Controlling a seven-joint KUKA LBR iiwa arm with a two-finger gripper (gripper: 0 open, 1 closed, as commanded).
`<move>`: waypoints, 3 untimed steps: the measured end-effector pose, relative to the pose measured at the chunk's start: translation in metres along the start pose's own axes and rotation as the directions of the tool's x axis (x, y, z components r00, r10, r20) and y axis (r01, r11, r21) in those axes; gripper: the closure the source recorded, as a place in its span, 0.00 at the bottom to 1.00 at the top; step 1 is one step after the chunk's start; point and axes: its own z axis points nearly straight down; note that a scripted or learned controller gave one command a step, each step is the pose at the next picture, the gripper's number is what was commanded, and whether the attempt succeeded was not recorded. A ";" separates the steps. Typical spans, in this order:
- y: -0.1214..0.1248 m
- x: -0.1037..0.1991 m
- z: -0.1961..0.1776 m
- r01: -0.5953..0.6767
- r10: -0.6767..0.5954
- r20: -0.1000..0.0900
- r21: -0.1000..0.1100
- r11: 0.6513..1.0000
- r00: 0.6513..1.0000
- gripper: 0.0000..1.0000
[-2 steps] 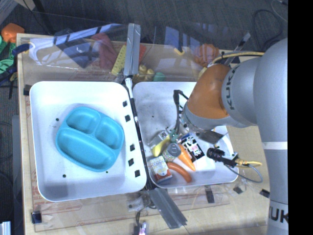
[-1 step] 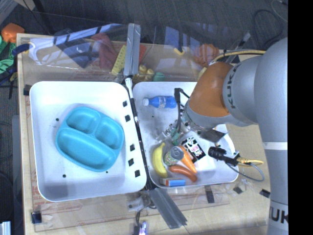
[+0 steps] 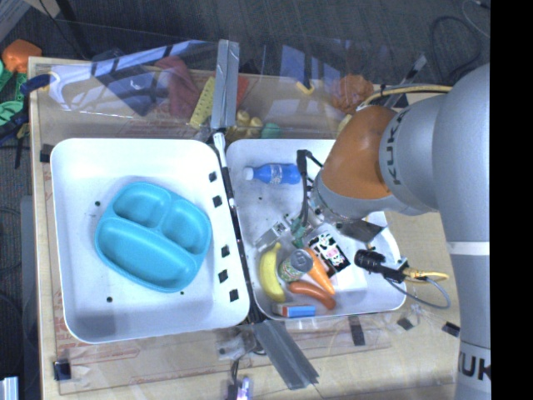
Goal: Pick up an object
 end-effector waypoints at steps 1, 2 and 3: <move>0.001 0.000 -0.007 0.005 -0.005 -0.002 0.002 1.000 1.000 1.00; 0.001 0.000 -0.007 0.005 -0.005 -0.002 0.002 1.000 1.000 0.00; 0.002 0.000 -0.014 0.009 -0.009 -0.003 0.004 1.000 1.000 1.00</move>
